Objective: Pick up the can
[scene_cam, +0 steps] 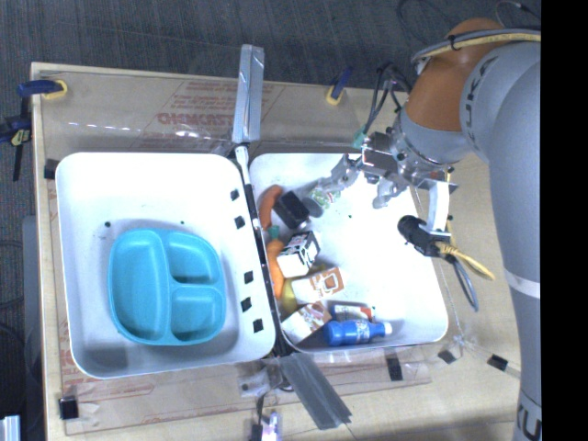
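- The left bin (73, 246) is holding one blue divided plate (168, 286), lying flat, well apart from the pincer (333, 187) and across the middle wall from it.
- The pincer is hanging over the far part of the right bin (404, 283); how far it is opening cannot be told.
- A small pale greenish thing (322, 194) is sitting right at the pincer's tip; whether it is being gripped cannot be told.
- Just beside the tip, a black thing (290, 209) is leaning on an orange thing (267, 204).
- Below the pincer in the view, a black-and-white cube (299, 245), a brown box (324, 282) and a blue bottle (356, 333) are crowding together.
- The can (307, 319) is hard to make out; it seems to be the pale cylinder lying beside the bottle, well apart from the pincer.
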`<state>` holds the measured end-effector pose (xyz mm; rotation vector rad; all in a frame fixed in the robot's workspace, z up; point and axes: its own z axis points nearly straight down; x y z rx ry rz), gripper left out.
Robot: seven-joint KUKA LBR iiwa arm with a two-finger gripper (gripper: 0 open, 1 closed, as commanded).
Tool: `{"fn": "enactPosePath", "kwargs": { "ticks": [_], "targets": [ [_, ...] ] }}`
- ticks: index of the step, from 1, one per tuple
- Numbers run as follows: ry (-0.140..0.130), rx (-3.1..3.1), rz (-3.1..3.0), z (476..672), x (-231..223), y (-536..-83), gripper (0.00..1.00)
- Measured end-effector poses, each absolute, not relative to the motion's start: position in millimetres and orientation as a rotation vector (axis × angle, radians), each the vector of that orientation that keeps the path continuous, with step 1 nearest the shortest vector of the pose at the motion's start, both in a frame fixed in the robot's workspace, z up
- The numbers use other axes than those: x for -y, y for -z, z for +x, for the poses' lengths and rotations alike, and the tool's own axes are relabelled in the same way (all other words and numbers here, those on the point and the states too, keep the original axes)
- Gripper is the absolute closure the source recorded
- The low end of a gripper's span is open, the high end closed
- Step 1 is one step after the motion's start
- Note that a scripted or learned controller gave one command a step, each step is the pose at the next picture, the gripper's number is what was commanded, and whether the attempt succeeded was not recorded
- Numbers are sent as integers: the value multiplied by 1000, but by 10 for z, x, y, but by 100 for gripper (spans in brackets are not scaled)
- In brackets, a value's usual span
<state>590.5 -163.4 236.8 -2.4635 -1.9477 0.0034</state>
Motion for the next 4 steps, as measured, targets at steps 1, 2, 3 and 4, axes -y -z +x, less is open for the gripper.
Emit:
{"fn": "enactPosePath", "kwargs": {
  "ticks": [1, 2, 3, 4],
  "targets": [
    [-7, 1288, -2861, 5997, 1680, -2712, 0],
    [-10, 1043, -2957, 6324, 1616, -966, 0],
    [-16, 1057, -2947, 6326, 1594, -1062, 100],
    [-5, 466, -3103, 6389, 1706, -2331, 100]
  ]
}}
